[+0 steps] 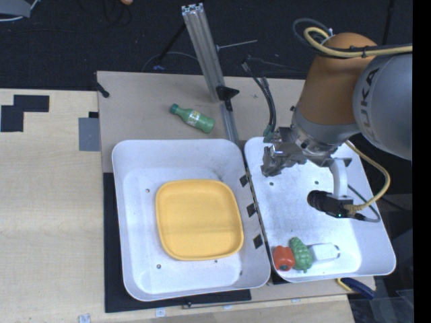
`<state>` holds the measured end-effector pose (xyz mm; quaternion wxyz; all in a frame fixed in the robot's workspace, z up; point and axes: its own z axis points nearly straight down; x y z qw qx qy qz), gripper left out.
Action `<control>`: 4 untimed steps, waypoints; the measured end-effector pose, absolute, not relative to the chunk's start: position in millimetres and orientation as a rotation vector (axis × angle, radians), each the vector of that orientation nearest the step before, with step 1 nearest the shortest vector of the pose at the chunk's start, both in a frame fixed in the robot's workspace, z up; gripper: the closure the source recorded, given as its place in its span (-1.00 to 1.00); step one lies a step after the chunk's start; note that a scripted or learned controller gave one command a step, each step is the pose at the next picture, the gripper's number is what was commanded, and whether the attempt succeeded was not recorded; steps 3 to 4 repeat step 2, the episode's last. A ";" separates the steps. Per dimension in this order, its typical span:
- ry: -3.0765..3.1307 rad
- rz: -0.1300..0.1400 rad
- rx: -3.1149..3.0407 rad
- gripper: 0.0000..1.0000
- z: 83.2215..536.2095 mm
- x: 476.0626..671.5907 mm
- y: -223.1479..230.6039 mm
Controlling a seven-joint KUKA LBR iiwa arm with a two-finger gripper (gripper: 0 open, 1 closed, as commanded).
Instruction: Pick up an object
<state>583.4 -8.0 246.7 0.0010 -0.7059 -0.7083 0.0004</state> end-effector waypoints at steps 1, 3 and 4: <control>-2.225 0.000 -2.216 1.00 248.0 569.1 47.3; -2.224 0.001 -2.217 1.00 242.4 549.0 88.2; -2.224 0.001 -2.217 1.00 242.4 549.0 88.2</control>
